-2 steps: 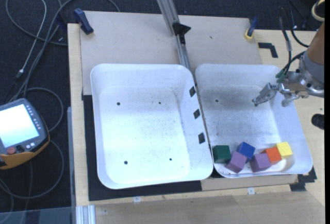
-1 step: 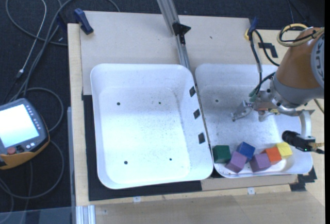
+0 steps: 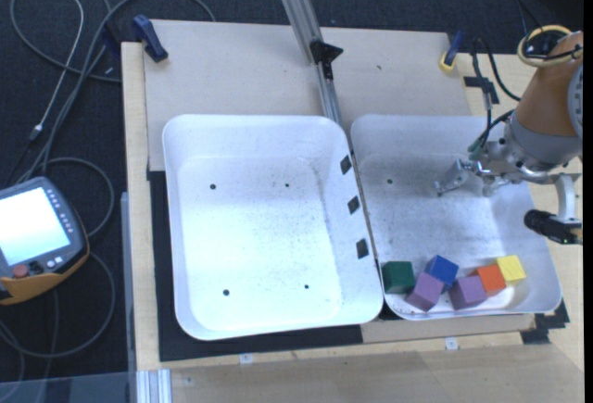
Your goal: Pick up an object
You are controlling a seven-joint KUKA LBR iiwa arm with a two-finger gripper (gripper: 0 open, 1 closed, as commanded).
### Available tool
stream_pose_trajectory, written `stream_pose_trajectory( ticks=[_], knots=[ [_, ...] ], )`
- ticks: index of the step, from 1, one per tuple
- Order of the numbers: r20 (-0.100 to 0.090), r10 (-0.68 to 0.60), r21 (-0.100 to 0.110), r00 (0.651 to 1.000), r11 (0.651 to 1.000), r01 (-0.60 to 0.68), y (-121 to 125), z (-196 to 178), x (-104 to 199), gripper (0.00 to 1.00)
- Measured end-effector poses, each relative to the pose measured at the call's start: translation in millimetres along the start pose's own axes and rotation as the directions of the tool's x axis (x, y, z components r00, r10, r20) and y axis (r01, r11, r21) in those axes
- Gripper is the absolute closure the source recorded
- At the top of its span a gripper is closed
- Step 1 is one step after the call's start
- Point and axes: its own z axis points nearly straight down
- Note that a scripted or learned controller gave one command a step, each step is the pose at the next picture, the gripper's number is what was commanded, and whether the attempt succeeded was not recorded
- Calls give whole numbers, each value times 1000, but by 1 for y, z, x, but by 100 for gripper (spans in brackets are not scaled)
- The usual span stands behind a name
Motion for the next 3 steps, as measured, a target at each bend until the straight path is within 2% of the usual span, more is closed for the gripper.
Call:
stream_pose_trajectory(
  ticks=[1,2,3],
  knots=[
    [-9,-9,7,1000,1000,9,-31,-1,116,0],
    [-2,-3,-6,1000,1000,3,-85,-146,111,0],
    [2,4,-1,1000,1000,-4,-78,-155,29,0]
  ],
)
